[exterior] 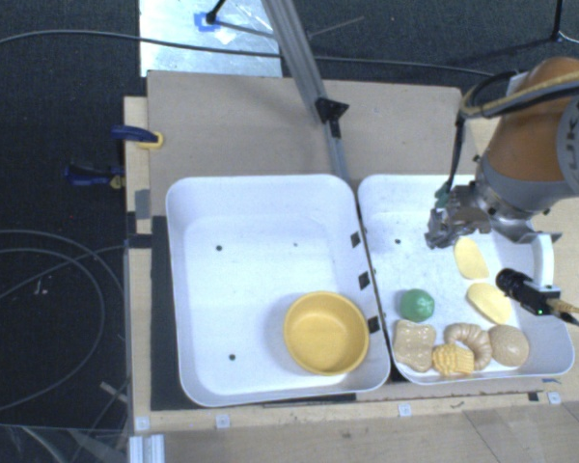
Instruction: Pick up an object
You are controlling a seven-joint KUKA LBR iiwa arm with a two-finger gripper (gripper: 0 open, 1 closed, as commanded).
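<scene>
Two white bins sit side by side; the gripper (451, 222) hovers low in the right bin (396, 201), just left of a pale yellow piece (471, 258). Whether its jaws are released or clenched, I cannot tell. Nothing looks lifted yet, so the pick remains.

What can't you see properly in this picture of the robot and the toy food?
- Pincer: small, dark and blurred in the camera view, so its tips are unclear.
- Arm: cut off by the right edge.
- Right bin: the arm covers its far right corner.
- Beige toy: too small to tell what food it is.
- Yellow bowl: shows plainly.
</scene>
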